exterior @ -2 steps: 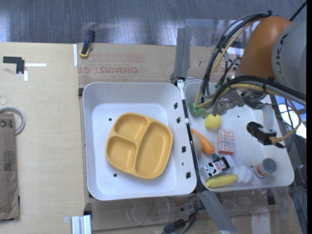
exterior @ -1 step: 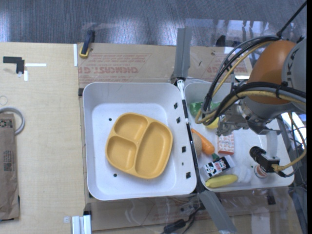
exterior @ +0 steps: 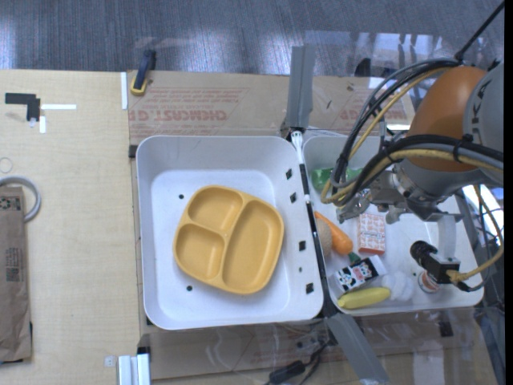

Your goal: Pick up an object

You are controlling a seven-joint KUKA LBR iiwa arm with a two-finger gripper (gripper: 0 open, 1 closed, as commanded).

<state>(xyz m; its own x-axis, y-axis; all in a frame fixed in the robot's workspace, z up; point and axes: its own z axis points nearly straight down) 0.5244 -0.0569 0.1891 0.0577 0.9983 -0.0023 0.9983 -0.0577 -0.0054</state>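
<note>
Two white bins sit side by side on the surface. The left bin (exterior: 152,215) carries one yellow divided plate (exterior: 230,238), three compartments, lying near its middle. Right of that plate, across the shared wall, the right bin (exterior: 401,301) holds the small things: one orange carrot (exterior: 337,233) closest to the plate, its long axis slanting away from the wall toward the near right; one black-and-white carton (exterior: 357,273) just below the carrot; one yellow banana (exterior: 364,297) lying crosswise along the bin's near edge; one red-and-white packet (exterior: 372,233) right of the carrot; and something green (exterior: 322,178) at the far end, too hidden to name.

The arm (exterior: 449,119) hangs over the right bin, its tool (exterior: 369,203) apparently just above the packet, with the carrot just to its plate side. Cables and wrist cover the tool, so its opening and any hold cannot be told. The packet or carrot looks the likeliest pick.
</note>
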